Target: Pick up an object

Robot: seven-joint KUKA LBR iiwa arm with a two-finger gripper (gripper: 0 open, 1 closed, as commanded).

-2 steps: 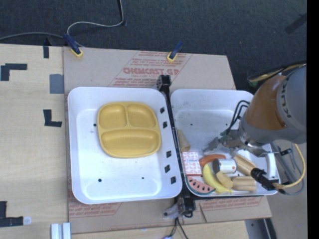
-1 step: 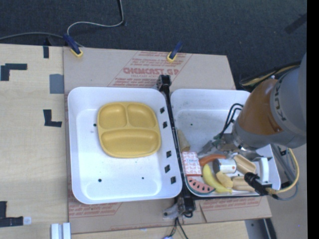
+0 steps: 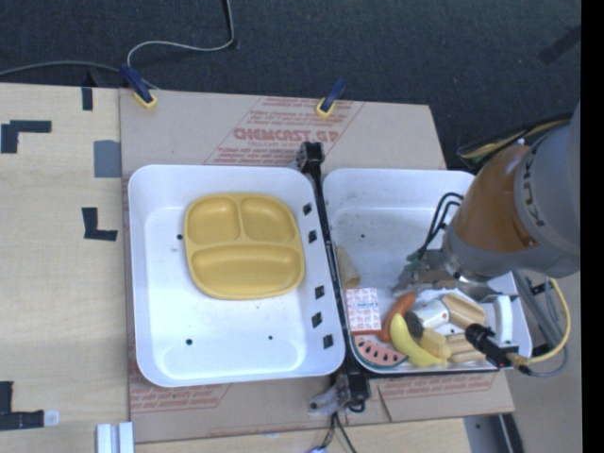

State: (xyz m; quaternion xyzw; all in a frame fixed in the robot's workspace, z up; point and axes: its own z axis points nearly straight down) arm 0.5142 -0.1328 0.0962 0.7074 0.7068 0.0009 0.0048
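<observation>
Several toy foods lie piled at the front of the right bin (image 3: 377, 206): a yellow banana (image 3: 411, 341), a watermelon slice (image 3: 375, 353), a white packet with red dots (image 3: 362, 310), a curved red piece (image 3: 400, 306) and tan bread-like pieces (image 3: 462, 309). My gripper (image 3: 419, 273) hangs low over the back edge of this pile, just above the red piece. The grey wrist and the orange band (image 3: 495, 206) rise behind it to the right. The arm hides part of the pile.
The left bin (image 3: 151, 253) holds a yellow divided plate (image 3: 244, 244). A black clip ridge (image 3: 319, 243) runs along the wall between the bins. Cardboard lies under both, and cables hang at the right bin's far right.
</observation>
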